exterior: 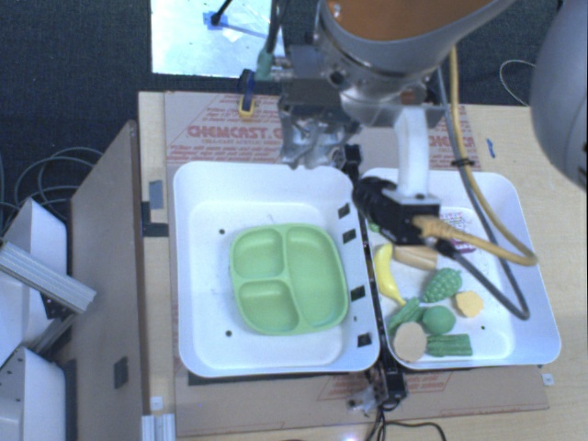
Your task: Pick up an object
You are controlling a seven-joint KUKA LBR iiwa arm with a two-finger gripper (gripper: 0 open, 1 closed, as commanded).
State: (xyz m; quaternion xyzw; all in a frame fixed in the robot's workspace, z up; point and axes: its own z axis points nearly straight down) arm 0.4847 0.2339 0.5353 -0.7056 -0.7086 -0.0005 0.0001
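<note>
At the bottom right of the frame, nearest the camera, the right bin (pixel 542 333) holds a cluster of toy foods along its lower left part. A round tan disc (pixel 410 342) lies at the bottom, touching a ridged green block (pixel 449 344) to its right. Just above them sit a smooth green round piece (pixel 438 320) and a slim green pod (pixel 403 314), with a small yellow chunk (pixel 469 303) to the right and a bumpy green piece (pixel 442 285) above it. A yellow banana (pixel 386 273) stands along the bin's left wall, and a tan stick (pixel 415 258) lies just above and right of it.

In the lower middle of the frame, the left bin (pixel 207 246) bears a light green divided plate (pixel 288 277) with three compartments, lying flat.

Farther up, near the upper left of the right bin, a black fixture (pixel 390 211) with a yellow hose (pixel 478 243) hangs over the toys, below a white post (pixel 412 159).

At the top centre, the gripper (pixel 314 151) hangs over the far rim of the left bin, above the cardboard sheet (pixel 220 127). Whether its fingers are parted or closed cannot be told, and nothing shows between them. The grey arm (pixel 413 16) with its orange band fills the top right.
</note>
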